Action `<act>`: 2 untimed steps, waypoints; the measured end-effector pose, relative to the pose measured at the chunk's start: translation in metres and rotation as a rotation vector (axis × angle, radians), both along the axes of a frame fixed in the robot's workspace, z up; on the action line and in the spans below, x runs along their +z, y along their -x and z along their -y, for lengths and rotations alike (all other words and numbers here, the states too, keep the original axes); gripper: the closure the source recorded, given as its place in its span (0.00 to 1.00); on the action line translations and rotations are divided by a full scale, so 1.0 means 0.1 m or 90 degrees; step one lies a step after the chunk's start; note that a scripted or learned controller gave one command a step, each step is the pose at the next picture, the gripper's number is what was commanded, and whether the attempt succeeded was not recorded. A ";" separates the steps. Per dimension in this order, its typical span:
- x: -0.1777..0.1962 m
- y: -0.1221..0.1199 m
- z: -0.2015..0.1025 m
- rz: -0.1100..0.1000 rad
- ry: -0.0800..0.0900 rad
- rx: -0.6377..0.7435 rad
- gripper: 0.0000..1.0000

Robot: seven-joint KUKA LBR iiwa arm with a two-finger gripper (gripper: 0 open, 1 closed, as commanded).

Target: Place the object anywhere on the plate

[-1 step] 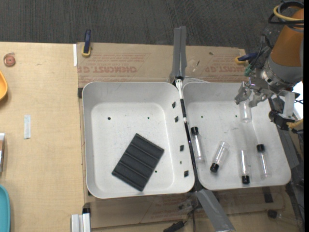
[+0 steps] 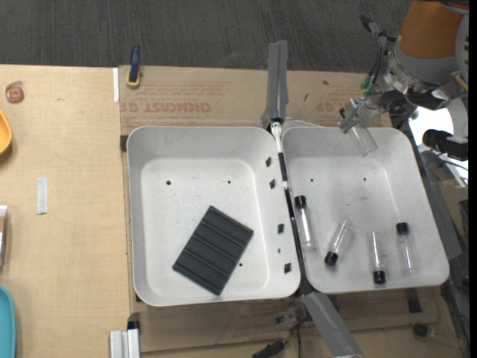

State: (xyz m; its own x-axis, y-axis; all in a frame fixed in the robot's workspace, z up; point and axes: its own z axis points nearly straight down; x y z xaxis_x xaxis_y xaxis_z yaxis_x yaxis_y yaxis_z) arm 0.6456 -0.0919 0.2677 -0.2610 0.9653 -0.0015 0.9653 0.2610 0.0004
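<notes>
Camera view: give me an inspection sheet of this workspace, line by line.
Surface: two white bins side by side on cardboard.
Job's things: dark ribbed plate lying flat in the left bin; four clear black-capped tubes lying in the right bin.
Clutter: blue clamp behind the left bin.
Grippers: gripper above the right bin's far edge, a clear tube-like shape just below it; grasp unclear.
Cables: wires along the wrist.
Surroundings: wooden bench, dark floor.
</notes>
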 end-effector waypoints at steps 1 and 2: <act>0.73 -0.14 -1.00 -0.001 0.000 0.131 1.00; 0.29 -0.13 -1.71 -0.002 0.000 0.151 1.00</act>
